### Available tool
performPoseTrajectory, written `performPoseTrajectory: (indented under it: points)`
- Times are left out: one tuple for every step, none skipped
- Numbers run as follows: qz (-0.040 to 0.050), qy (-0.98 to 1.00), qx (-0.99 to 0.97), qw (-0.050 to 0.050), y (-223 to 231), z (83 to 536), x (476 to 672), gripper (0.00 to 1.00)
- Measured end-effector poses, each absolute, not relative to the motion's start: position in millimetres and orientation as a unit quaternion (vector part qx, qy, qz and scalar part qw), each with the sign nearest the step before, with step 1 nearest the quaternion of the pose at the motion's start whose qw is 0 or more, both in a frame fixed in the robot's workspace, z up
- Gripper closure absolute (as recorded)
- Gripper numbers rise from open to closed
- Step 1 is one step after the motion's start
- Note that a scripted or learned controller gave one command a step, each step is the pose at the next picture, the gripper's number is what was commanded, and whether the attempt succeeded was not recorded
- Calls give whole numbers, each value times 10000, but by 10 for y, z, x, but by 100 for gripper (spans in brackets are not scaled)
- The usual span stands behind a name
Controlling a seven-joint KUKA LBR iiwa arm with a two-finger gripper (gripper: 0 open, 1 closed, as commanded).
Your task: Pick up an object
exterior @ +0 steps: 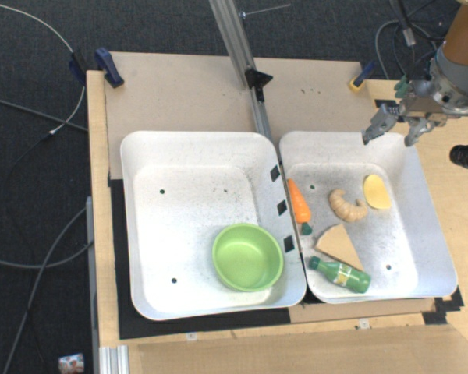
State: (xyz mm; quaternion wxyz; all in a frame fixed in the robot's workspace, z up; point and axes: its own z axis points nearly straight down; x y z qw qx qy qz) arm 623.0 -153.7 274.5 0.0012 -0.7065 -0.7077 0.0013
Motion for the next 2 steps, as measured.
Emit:
performPoseTrajectory:
  points:
    - [17, -7079, -7064, 18, -1477, 2137, 6273, 0]
    - [28, -7079, -7063, 35, -1424, 1489, 6270, 0]
